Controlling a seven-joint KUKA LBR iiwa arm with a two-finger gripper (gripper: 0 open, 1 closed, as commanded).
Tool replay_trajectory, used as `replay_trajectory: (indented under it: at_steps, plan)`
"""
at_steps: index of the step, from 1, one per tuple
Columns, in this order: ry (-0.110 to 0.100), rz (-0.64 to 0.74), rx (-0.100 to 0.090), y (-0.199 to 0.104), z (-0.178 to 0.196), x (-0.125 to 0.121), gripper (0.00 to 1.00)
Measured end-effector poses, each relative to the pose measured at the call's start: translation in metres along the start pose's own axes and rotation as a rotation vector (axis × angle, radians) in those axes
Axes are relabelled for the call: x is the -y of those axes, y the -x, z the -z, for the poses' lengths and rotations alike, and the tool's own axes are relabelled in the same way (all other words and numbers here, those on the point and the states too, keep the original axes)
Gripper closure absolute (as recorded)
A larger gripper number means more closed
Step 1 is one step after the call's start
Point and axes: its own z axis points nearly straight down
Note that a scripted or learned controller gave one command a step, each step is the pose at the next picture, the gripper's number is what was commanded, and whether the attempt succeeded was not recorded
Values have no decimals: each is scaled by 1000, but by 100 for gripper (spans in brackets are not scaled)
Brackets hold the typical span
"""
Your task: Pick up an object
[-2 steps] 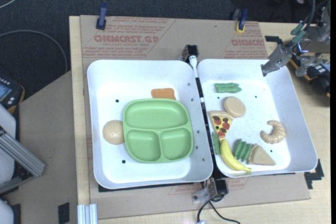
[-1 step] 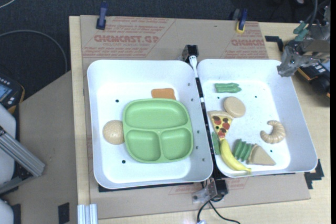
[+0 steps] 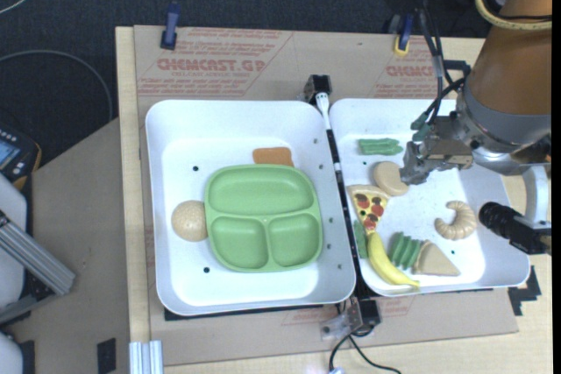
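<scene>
My gripper (image 3: 419,164) hangs over the upper middle of the right bin (image 3: 500,274). Just to its left and slightly below lies a beige round piece (image 3: 388,178), close to the gripper's tip; whether they touch I cannot tell. A green bean pod (image 3: 379,146) lies above that piece. Lower in the bin are a pizza slice (image 3: 370,208), a yellow banana (image 3: 386,260), a bunch of green beans (image 3: 405,248), a tan wedge (image 3: 436,261) and a croissant (image 3: 457,221).
The left bin (image 3: 166,188) holds a green divided plate (image 3: 261,216), a tan bun (image 3: 188,221) at the plate's left and an orange block (image 3: 273,156) behind it. A black divider (image 3: 331,155) runs between the bins. Blue clamps (image 3: 170,26) grip the board's far edge.
</scene>
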Motion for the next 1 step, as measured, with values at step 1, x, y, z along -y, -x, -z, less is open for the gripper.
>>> replay_trajectory:
  at_steps: [1]
  plan:
    - [8,3,0,-74,-14,13,100]
